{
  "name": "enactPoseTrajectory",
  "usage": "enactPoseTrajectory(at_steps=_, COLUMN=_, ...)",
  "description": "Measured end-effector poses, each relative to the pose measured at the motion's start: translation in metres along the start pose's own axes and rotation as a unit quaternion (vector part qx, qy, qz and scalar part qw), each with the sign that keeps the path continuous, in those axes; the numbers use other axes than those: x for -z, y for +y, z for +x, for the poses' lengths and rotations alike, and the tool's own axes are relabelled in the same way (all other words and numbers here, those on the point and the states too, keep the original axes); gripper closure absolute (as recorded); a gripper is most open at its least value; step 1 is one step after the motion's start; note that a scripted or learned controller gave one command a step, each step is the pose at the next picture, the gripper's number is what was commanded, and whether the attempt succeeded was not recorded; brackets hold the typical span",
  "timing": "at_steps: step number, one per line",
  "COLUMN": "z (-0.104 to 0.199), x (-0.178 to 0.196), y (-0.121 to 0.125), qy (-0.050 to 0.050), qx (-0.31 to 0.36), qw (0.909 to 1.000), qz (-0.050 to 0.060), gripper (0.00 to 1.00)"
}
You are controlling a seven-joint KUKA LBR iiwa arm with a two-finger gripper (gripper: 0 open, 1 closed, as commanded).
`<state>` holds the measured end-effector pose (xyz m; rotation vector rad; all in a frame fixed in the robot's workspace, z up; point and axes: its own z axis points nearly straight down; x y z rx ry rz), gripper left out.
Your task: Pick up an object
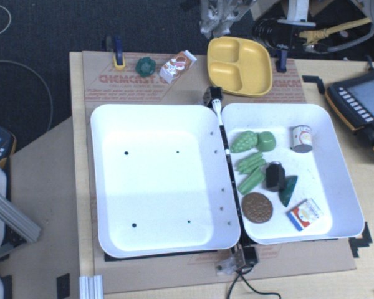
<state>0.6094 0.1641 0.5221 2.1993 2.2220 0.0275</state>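
The hand [219, 18] hung beyond the worktop's [50, 167] far edge, well apart from both bins, likely parked for a clear view; I could not tell its state. The left bin [156, 114] lay bare. The right bin [336, 161] held every candidate: can [302, 138], cookie [257, 207], green vegetables [249, 164].
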Motion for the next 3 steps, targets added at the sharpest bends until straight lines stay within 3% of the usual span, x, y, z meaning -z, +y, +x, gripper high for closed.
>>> enactPoseTrajectory(at_steps=3, z=0.002, x=0.032, y=0.002, qy=0.0, qx=0.002, qw=1.0, qz=-0.007, gripper=1.0)
